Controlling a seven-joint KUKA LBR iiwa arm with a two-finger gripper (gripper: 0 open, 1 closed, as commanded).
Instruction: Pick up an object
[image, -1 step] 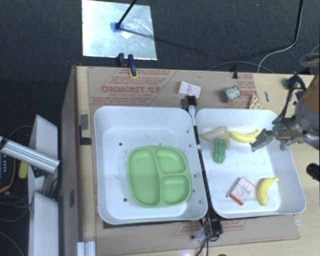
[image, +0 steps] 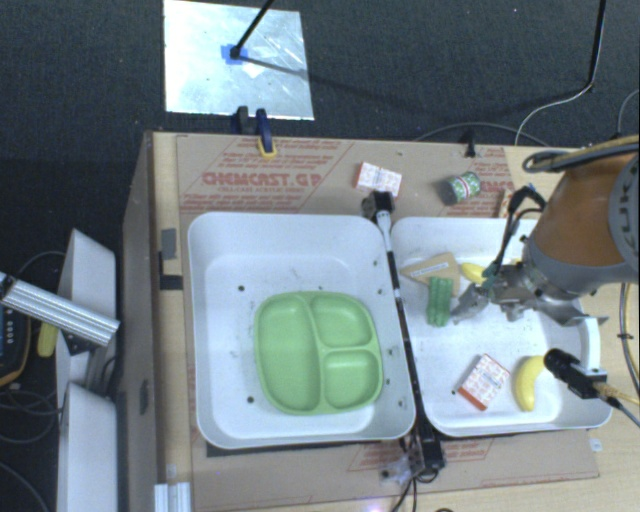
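Fingers: honestly we can't tell if they're open or closed. The gripper (image: 468, 305) is a dark metallic tangle at the end of the arm and the tips blur together.

Gripper spot: we see it low over the right bin (image: 440, 415), pointing left, its tip just beside the green block (image: 438, 301). Whether it's touching the block we can't say. We see nothing clearly between the fingers.

Green block: upright-ish rectangle in the upper left part of the right bin, close to the divider between the two bins.

Tan piece: a flat tan thing (image: 428, 267) lies just above the green block, tilted, near the bin's top wall.

Small yellow thing: a yellow object (image: 472, 271) sits right of the tan piece, partly tucked under the wrist, so we can't make out its shape.

Banana: a banana (image: 527, 383) lies in the lower right of the same bin, well apart from the gripper.

Box: a little red and white box (image: 483, 381) lies left of the banana, near the bin's front wall.

Arm: the grey arm (image: 590, 230) with the orange band comes in from the right, above the bin.

Left bin: the left bin (image: 225, 255) holds a green divided plate (image: 318, 352) with three compartments, sitting toward the front.

Bench: a small can (image: 463, 187) and a white card (image: 378, 179) lie on the board behind the bins.
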